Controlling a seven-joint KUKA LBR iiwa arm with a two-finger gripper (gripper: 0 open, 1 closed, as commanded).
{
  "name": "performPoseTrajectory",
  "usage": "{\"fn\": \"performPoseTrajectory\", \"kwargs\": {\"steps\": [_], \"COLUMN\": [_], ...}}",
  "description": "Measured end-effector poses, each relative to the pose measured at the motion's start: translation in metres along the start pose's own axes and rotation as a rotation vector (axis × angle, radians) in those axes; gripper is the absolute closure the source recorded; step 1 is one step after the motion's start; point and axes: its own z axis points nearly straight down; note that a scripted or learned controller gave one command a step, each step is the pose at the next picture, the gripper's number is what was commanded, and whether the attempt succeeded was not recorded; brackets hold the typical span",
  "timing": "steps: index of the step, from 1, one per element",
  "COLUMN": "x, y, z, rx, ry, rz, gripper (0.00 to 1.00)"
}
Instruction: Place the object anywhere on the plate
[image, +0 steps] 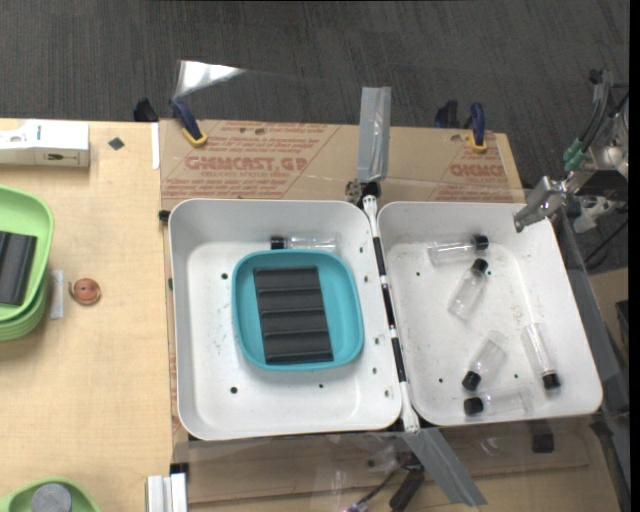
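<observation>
Gripper (531, 212): it is hanging at the far right of the bench, over the upper right corner of the right bin (575, 330). Whether it is wide or narrow cannot be told from here, and nothing is showing in it.
Arm: it is reaching in from the right edge, just behind the gripper.
Vials (468, 292): five clear vials with black caps are lying on the floor of the right bin. Two are lying near the gripper, to its left and a little toward the front; three more are lying farther toward the front edge, well apart from the gripper.
Sixth vial (302, 242): it is lying in the left bin (200, 380), far to the left of the gripper, just beside the back rim of the plate and not on it.
Plate (245, 305): the teal plate is sitting in the middle of the left bin — well apart from the gripper, to its left and toward the front.
Black block (292, 313): a ridged dark block is lying on the plate and is covering most of its middle.
Cardboard (260, 158): it is lying behind both bins, to the left of the gripper.
Green dish (28, 215): it is standing at the far left edge — the place most distant from the gripper.
</observation>
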Motion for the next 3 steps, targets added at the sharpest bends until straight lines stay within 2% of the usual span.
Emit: {"fn": "performPoseTrajectory", "kwargs": {"steps": [1,3], "x": [-0.0271,-0.0269], "y": [0.0831,0.0832], "z": [-0.0919,-0.0918], "rx": [0.000,0.000], "ry": [0.000,0.000], "rz": [-0.046,-0.046], "gripper": [0.00,0.00]}}
